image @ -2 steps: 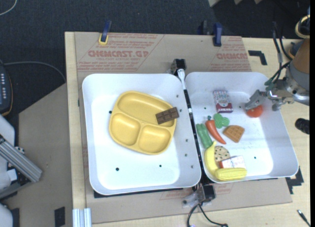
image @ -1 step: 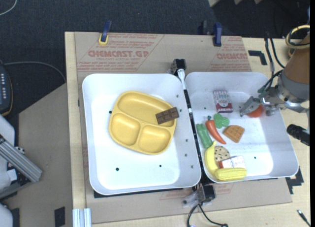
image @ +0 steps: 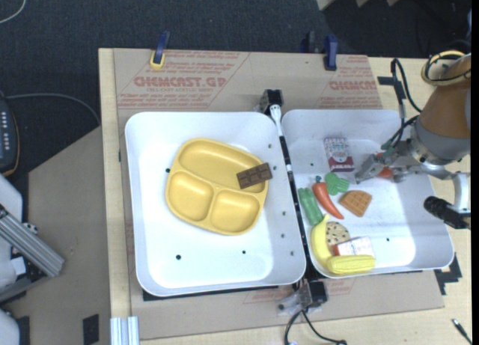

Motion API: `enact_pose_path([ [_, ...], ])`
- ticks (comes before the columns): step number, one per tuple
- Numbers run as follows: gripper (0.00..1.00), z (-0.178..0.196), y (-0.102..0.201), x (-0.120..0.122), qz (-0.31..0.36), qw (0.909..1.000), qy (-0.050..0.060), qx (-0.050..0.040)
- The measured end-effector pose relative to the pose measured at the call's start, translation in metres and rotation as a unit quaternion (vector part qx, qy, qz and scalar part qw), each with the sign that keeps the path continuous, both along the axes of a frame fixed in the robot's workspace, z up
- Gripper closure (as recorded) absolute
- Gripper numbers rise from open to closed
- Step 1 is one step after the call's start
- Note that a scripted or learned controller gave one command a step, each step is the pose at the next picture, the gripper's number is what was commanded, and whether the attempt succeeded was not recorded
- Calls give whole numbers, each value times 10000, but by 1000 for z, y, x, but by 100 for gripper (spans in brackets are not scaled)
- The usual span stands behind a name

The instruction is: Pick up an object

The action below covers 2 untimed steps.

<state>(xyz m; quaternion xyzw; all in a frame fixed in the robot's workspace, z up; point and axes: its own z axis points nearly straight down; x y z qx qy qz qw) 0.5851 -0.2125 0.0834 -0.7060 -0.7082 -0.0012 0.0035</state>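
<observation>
My gripper (image: 372,168) hangs low over the right bin (image: 419,257), at its upper right part, with the grey and orange arm behind it. A small red-orange thing (image: 385,173) shows right beside it; whether it is held I cannot tell. Just left of the gripper lies a red and white packet (image: 338,153). Below it are a waffle (image: 356,203), a carrot (image: 326,198), a green vegetable (image: 309,206), a banana (image: 320,240), a cookie (image: 336,231), a corn cob (image: 350,264) and a small box (image: 355,248).
The left bin (image: 150,186) holds a yellow divided plate (image: 213,186) with a brown chocolate bar (image: 254,176) on its right rim. A black divider (image: 284,164) runs between the bins. Cables hang at the right by the arm.
</observation>
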Motion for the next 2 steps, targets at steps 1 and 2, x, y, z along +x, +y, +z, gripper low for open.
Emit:
enact_pose_path([
  [1,100,12,-2,1,-5,10000,-19,-22],
  [2,100,77,-2,2,-11,10000,-57,-50],
])
